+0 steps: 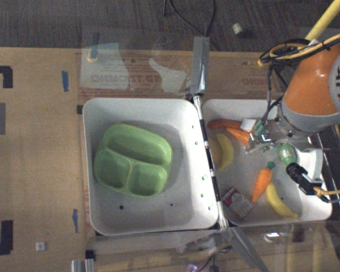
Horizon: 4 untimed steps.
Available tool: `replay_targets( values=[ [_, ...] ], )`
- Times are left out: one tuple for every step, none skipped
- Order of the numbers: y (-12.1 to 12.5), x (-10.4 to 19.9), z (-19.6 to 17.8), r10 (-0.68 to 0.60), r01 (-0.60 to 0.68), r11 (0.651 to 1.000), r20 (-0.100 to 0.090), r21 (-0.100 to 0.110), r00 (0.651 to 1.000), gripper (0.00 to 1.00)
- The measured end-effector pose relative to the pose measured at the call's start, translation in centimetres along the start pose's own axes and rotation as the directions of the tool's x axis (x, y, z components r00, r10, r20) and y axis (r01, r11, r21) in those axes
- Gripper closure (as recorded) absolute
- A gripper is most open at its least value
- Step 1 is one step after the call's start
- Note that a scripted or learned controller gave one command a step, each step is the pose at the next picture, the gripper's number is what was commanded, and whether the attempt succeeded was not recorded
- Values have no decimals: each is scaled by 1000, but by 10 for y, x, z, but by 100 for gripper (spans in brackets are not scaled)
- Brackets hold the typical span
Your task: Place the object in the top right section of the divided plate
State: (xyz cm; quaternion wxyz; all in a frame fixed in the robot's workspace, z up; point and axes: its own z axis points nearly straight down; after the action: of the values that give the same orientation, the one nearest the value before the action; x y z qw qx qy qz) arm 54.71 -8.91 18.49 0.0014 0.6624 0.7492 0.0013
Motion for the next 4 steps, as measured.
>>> replay_targets(
  values=[
    [34,63,-251,123,-123,992,2,2,992,100],
    [-10,128,-219,-214,214,977,-1,6,977,100],
    [-15,192,-9,-319,319,948,-2,4,948,100],
    [25,206,-102,-336,336,942,-1,1,942,100]
  ],
)
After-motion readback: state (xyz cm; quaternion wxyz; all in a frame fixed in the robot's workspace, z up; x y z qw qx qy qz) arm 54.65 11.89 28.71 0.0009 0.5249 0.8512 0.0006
